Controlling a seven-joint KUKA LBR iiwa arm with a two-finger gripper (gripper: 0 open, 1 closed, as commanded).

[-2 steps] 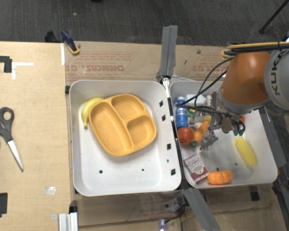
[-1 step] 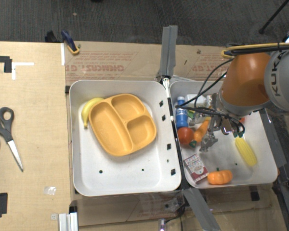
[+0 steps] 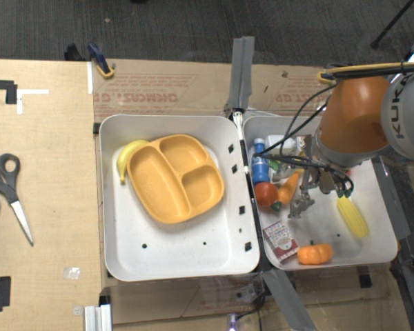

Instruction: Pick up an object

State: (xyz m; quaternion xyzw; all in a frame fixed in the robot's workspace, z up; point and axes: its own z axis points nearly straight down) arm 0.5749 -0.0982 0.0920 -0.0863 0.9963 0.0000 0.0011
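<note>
One tool [image 3: 305,200] beside carrot [image 3: 288,187] — right bin [image 3: 379,250].

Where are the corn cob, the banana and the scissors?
corn cob [image 3: 352,216], camera view, middle of the cob.
banana [image 3: 127,157], camera view, its curved back beside the tray.
scissors [image 3: 9,165], camera view, right handle ring.

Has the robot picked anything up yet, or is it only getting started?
Nothing looks picked up yet. The hand is down in the right bin, close to the carrot and tomato. The corn, small pumpkin and box lie on the bin floor. Grabbing and lifting remain.
</note>
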